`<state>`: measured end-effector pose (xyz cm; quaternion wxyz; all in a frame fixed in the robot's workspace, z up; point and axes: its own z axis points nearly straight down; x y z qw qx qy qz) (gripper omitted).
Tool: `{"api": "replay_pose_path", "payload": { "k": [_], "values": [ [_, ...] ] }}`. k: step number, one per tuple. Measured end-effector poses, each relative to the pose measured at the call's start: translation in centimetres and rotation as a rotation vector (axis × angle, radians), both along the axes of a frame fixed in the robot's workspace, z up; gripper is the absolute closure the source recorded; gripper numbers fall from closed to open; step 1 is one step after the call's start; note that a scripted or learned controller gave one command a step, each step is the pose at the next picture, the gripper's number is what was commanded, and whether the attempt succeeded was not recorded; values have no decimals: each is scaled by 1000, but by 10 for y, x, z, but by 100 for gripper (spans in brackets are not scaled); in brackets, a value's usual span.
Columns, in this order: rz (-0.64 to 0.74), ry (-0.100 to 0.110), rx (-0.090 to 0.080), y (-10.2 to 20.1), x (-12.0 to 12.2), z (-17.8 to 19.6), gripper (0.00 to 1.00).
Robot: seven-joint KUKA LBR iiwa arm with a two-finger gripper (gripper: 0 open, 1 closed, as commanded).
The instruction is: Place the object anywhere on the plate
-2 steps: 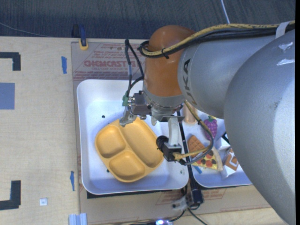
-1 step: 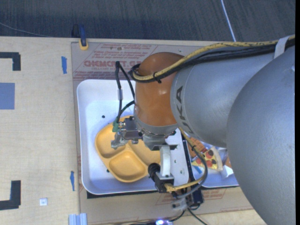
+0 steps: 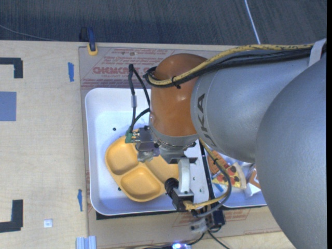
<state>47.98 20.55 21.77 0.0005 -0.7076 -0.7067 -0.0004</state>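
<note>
The gripper (image 3: 155, 157) hangs over the yellow plate (image 3: 124, 165) in the left bin (image 3: 98, 139), its claw state and any held object impossible to tell, so placement looks unfinished.

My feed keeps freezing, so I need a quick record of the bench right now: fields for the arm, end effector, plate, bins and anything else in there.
arm: grey with orange band, reaching in from the right, over the left bin
end effector: low above the plate; fingers hidden by the wrist
plate: yellow, compartmented plate in the left bin, partly covered by the arm
left bin: white bin, holds the plate
right bin: mostly hidden; colourful items show beneath the arm
object held: cannot tell
</note>
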Motion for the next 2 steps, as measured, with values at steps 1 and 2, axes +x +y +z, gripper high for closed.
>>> {"api": "replay_pose_path", "payload": {
  "k": [1,2],
  "values": [
    [2,-3,-1,-19,59,117,100],
    [3,-2,-1,19,118,53,100]
  ]
}}
